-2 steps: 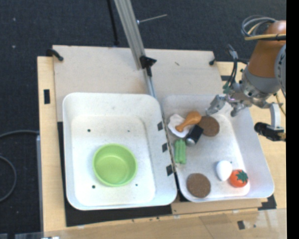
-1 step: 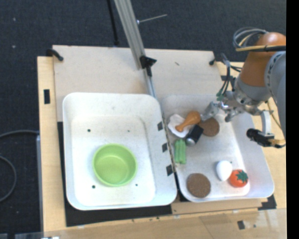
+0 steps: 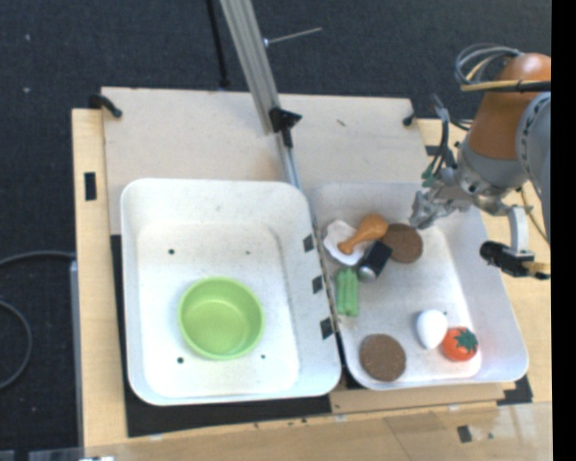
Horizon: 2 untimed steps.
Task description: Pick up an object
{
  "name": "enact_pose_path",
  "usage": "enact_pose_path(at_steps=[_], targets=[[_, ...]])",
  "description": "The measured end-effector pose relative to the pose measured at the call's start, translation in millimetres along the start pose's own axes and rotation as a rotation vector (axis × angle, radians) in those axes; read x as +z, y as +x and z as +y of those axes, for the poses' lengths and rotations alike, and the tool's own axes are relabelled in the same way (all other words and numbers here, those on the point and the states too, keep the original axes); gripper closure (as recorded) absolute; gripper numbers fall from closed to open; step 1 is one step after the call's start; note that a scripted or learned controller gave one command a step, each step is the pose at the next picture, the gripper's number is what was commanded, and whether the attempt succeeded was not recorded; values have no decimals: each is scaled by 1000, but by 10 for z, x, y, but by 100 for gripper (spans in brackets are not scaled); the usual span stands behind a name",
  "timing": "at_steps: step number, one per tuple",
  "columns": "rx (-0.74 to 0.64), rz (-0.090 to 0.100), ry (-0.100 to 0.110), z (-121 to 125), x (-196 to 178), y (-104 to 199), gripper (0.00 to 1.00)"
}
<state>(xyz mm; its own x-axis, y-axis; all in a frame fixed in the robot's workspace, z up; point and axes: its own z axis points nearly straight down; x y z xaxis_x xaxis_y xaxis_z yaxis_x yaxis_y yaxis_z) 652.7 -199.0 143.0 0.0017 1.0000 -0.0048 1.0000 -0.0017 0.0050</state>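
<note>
The right bin [image 3: 480, 286] holds several items: a tan drumstick [image 3: 365, 231], a brown round disc [image 3: 403, 243], a black cylinder [image 3: 373, 260], a green stick [image 3: 347, 292], another brown disc [image 3: 382, 357], a white egg [image 3: 430, 327] and a red tomato-like piece [image 3: 460, 344]. My gripper [image 3: 424, 213] hangs at the bin's far edge, just right of and above the upper brown disc, pointing down-left. Nothing shows between its fingers.
The left bin [image 3: 154, 229] holds a green bowl [image 3: 221, 317]. A metal pole [image 3: 254, 56] slants up from between the bins. The arm's orange band [image 3: 504, 104] sits at the far right above the bench.
</note>
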Motion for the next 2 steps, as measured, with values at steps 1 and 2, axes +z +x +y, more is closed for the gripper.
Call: enact_pose_path(at_steps=[1, 2], targets=[[-2, 2, -4, 38, -655, -41, 100], [-2, 3, 2, 40, -1044, -60, 100]])
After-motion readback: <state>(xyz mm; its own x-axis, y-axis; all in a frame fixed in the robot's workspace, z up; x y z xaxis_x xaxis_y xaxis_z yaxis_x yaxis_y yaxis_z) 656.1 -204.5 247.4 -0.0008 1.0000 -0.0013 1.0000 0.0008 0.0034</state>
